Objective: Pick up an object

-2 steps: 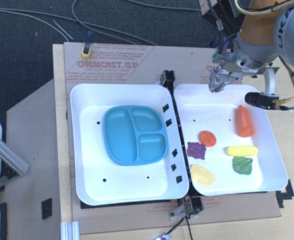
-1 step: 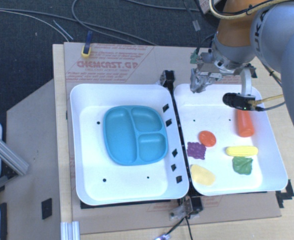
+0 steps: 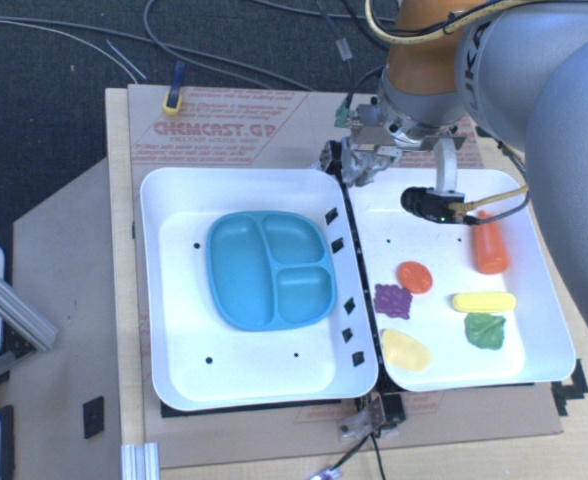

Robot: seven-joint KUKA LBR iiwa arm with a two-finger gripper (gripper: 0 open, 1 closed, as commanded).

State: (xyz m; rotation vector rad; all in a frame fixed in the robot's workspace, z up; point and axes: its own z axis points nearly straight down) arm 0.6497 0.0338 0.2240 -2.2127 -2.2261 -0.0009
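Grey arm (image 3: 549,118) was seen at two o'clock, gripper (image 3: 359,160) opening unreadable, poised over the right bin (image 3: 544,358) rim, where a collision was feared.

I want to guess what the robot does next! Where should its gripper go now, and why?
Probably toward the front of the right bin. The gripper sits up at the back edge between the bins, with nothing seen in it, while the toy foods, like the orange carrot and purple grapes, lie nearer the front.
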